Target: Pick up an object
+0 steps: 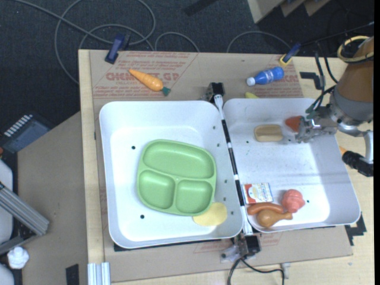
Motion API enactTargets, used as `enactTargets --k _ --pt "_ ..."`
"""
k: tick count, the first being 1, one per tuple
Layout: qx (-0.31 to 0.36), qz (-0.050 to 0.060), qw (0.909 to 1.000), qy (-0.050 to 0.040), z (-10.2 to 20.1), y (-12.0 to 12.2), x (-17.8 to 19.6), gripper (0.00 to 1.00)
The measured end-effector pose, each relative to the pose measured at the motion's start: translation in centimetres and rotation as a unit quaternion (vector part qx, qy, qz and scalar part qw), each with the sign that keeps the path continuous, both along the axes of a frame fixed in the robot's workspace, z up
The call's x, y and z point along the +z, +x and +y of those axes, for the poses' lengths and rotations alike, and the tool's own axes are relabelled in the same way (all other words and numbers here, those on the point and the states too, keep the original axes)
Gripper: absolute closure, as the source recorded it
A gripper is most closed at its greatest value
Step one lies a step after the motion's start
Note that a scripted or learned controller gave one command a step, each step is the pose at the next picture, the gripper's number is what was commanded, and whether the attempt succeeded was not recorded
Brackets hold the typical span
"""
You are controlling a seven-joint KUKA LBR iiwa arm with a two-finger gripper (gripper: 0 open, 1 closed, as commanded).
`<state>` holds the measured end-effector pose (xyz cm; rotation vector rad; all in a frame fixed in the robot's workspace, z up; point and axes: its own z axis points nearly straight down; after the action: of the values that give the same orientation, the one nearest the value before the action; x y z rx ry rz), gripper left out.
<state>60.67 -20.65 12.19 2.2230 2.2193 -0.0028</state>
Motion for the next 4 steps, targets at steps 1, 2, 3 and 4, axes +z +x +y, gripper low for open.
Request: enactTargets --k 1,2,3,4 --pt "0.002 -0.002 1.0 -0.0002 -1.1 3.8 3.7 1.0" --pt "0.002 -0.001 1.0 0.0 -1.1 3.7 3.6 0.0" --pt "0.004 0.005 0.9999 0.0099 -0.7 6.0 -3.9 0.0" --pt "0.004 0.005 0.9999 0.0102 -0.8 6.0 -3.8 0.0"
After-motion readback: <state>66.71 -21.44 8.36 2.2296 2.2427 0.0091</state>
